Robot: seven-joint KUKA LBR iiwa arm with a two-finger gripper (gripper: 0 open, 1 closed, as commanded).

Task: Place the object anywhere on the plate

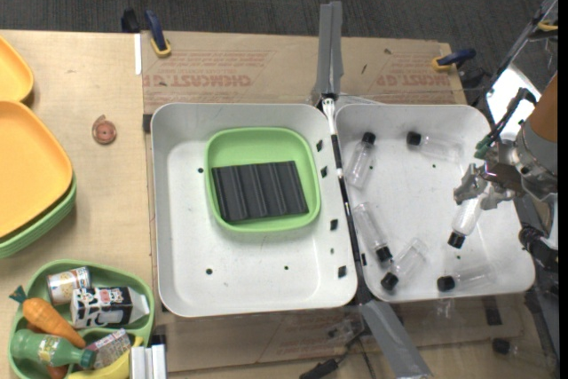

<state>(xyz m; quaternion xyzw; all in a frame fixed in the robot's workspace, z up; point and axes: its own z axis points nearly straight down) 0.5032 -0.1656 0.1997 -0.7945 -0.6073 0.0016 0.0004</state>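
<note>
A green square plate sits in the left bin, with a dark grey ridged slab lying on it. My gripper hangs over the right side of the right bin. It is shut on the upper end of a clear vial, which slants down and left with its black cap lowest. The plate is well to the left of the gripper, across the wall between the bins.
Several more clear vials with black caps lie in the right bin, among them one by the dividing wall and one near the front. Orange plates and a green bowl of toy food stand on the bench at left.
</note>
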